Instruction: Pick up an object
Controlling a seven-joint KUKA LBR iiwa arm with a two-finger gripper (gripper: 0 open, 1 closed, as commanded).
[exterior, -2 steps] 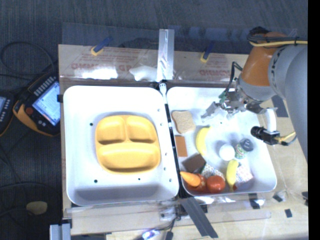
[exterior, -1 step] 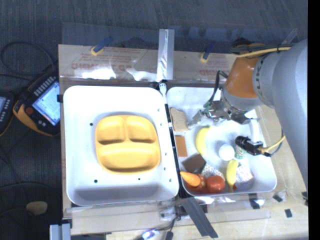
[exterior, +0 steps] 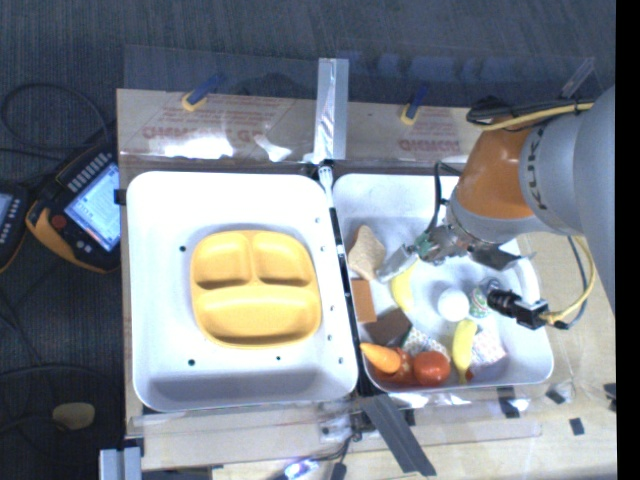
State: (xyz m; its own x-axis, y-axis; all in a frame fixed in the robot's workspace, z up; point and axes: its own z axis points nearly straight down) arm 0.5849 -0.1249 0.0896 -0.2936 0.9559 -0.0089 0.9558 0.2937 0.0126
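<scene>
So my arm (exterior: 540, 168) is coming in from the right, orange band and all, bent down over the right bin (exterior: 535, 368). My pincer (exterior: 418, 251) is low inside that bin, near its left-middle part, right beside a yellow banana (exterior: 402, 290) and a tan waffle-looking piece (exterior: 366, 252). Honestly I can't tell whether it's spread or pressed together from this angle, and I can't see anything between the tips either.

The stuff to grab is all piled in that right bin: the banana just under my pincer, a white egg-like ball (exterior: 453, 305) just right of it, a second small banana (exterior: 463, 342) below that, a red tomato (exterior: 431, 368) and an orange carrot-ish thing (exterior: 381, 356) along the front edge, plus a brown block (exterior: 363, 301) against the left wall and a darker brown chunk (exterior: 392, 327) next to it.

The left bin (exterior: 150, 368) has a yellow divided tray (exterior: 255, 286) sitting in the middle. Off the counter to the left there's a handheld controller (exterior: 85, 213) with a lit screen lying on the floor.
</scene>
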